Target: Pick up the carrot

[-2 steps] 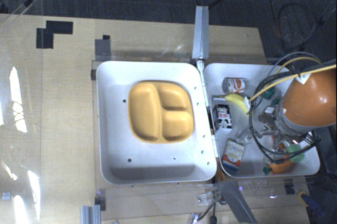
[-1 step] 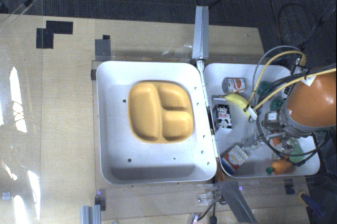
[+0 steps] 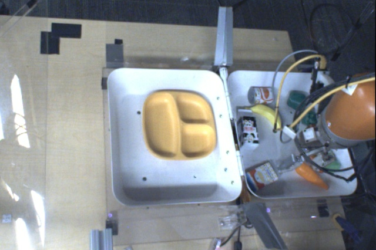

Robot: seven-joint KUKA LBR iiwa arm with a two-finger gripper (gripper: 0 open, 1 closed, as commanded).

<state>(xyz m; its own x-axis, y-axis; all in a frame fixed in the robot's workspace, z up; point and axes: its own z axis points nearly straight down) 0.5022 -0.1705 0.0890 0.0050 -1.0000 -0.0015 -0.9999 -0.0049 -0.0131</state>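
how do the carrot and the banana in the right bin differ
The carrot is orange; the banana is yellow. The carrot lies near the bin's lower edge, partly under the arm, while the banana lies higher up beside a can. The banana is curved, the carrot tapered. Both lie flat in the right bin.

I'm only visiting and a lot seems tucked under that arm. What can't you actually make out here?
- Tool, camera view: the wrist and cables hide its tips.
- Carrot: its upper part is covered by the arm, so whether it is touched is unclear.
- Green object: half hidden by yellow cables, not identifiable.
- Can and packet: labels too small to read.
- Arm: cut off by the right edge.
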